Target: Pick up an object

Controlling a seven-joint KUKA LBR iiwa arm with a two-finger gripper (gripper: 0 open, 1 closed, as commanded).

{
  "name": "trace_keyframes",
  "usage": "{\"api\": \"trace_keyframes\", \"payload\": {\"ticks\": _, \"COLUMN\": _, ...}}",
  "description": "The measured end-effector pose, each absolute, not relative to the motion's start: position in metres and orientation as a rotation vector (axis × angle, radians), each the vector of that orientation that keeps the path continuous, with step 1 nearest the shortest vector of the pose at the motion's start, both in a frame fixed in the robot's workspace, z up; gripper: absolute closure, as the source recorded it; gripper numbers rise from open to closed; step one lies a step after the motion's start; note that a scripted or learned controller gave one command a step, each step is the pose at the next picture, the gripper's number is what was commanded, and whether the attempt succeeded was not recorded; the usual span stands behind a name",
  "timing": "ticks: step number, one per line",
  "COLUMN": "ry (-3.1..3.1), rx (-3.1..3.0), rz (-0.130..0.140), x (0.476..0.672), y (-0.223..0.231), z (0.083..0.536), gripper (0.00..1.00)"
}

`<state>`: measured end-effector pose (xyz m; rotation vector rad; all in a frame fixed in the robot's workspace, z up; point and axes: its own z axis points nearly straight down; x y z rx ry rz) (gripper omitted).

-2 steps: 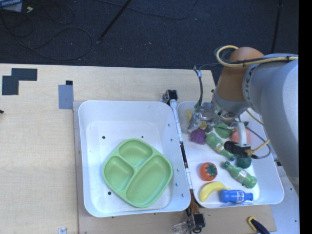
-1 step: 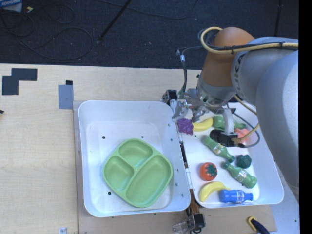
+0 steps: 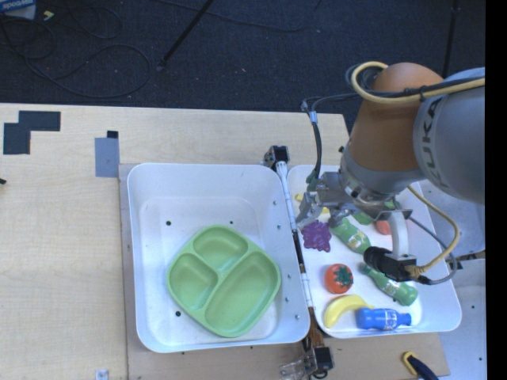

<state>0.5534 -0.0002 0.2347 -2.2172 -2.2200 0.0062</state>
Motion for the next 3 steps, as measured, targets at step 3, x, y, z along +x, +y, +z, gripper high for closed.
{"api": "trace_keyframes", "payload": {"ticks": 3, "ry": -2.211, "rx": -2.219, "rz": 0.012, "x": 0.475, "y": -0.034, "z": 0.262, "gripper": 1.0}}
